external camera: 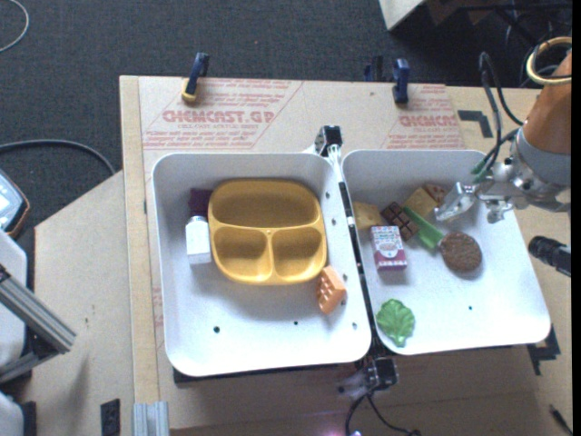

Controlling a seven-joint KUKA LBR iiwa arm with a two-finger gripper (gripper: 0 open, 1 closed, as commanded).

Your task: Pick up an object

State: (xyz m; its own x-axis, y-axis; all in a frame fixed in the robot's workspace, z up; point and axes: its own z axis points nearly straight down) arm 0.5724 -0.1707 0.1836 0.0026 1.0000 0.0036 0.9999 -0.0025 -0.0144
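Gripper (451, 205) hangs over right bin (536, 291), far side, above green stick (425, 228); finger spread unclear, nothing visibly held. Pick not yet done; descent, grasp, lift remain.

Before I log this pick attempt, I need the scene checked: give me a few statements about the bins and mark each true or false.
1. The yellow divided tray lies in the left bin. True.
2. The green leaf-shaped piece lies in the left bin. False: it lies at the right bin's near edge.
3. The orange block sits inside the tray. False: it lies on the bin floor beside the tray's corner.
4. The round brown cookie lies in the right bin. True.
5. The gripper hangs over the right bin. True.
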